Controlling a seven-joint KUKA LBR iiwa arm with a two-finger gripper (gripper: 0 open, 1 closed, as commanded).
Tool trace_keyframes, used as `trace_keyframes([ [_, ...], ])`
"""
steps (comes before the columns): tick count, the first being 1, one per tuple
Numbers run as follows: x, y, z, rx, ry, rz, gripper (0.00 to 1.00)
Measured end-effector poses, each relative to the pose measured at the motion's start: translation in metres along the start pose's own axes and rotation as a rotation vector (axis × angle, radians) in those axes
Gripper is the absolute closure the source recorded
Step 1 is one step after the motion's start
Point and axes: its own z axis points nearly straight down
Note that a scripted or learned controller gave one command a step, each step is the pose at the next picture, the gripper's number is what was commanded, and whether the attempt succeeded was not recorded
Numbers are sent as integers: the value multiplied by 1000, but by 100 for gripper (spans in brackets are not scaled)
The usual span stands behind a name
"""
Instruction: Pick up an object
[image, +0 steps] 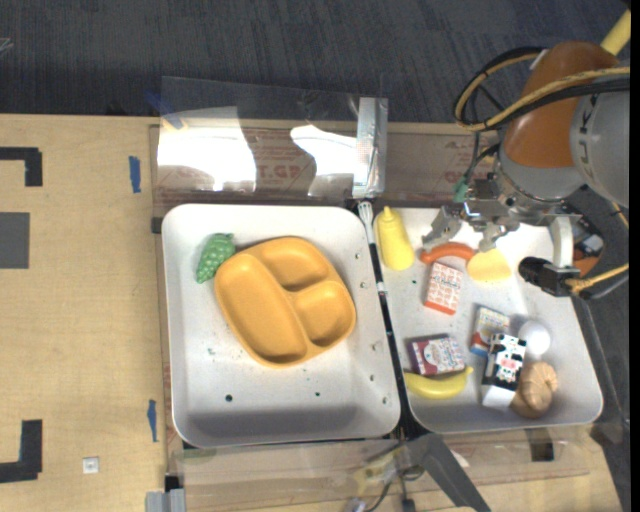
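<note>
My gripper (464, 234) hangs over the back of the right bin (585, 345), its two grey fingers spread apart and nothing between them. Just below the fingertips lie an orange carrot-like piece (445, 254) and a yellow lemon (488, 266). A yellow mustard bottle (394, 238) lies to the gripper's left by the bin wall. A red and white packet (445, 287) sits a little nearer the front.
The front of the right bin holds a small dark red box (436, 353), a banana (438, 384), a cow-patterned carton (507, 362), a white egg (536, 339) and a brown potato (535, 388). The left bin (185, 330) bears a yellow divided plate (287, 297) and green grapes (212, 255).
</note>
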Motion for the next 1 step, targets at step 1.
trace_keyframes([
  [1, -41, 1, 88, -13, -1, 159, 0],
])
